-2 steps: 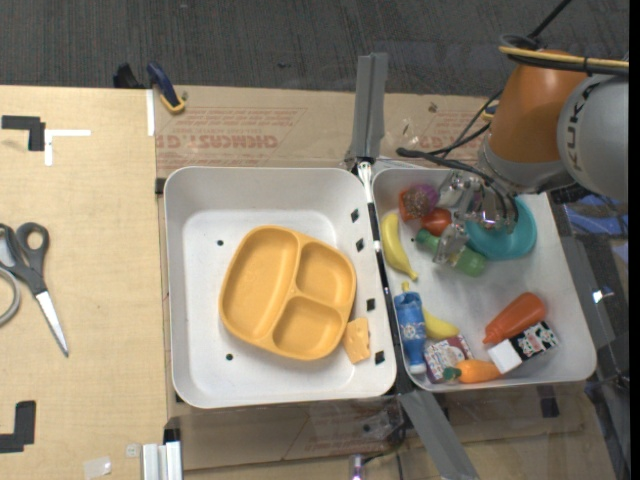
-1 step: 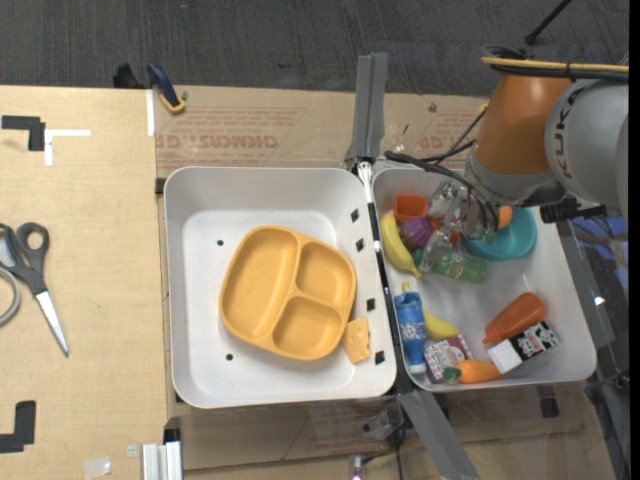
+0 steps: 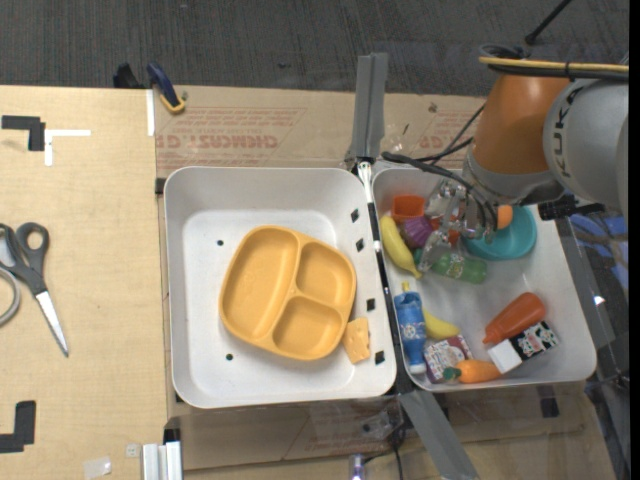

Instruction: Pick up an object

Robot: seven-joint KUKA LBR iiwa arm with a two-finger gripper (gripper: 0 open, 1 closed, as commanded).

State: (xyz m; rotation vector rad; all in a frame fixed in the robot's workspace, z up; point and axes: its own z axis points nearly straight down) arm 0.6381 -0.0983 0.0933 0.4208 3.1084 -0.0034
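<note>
My gripper (image 3: 452, 230) hangs low in the back half of the right bin (image 3: 570, 298), below the arm's orange band. It is right over a cluster of toys: a purple piece (image 3: 416, 232), a green bottle (image 3: 458, 267) and a yellow banana (image 3: 396, 246). A teal bowl (image 3: 510, 236) lies just to its right and an orange cup (image 3: 406, 206) to its left. The gripper's body hides what is directly under it.
The front of the right bin holds an orange-red bottle (image 3: 515, 314), a black and white carton (image 3: 528, 344), a blue tube (image 3: 408, 318), a small banana (image 3: 441, 326), a pink packet (image 3: 446, 352) and a carrot (image 3: 476, 372). The left bin (image 3: 190, 268) bears a yellow divided plate (image 3: 288, 293) and a cheese wedge (image 3: 357, 340). Scissors (image 3: 35, 278) lie on the bench.
</note>
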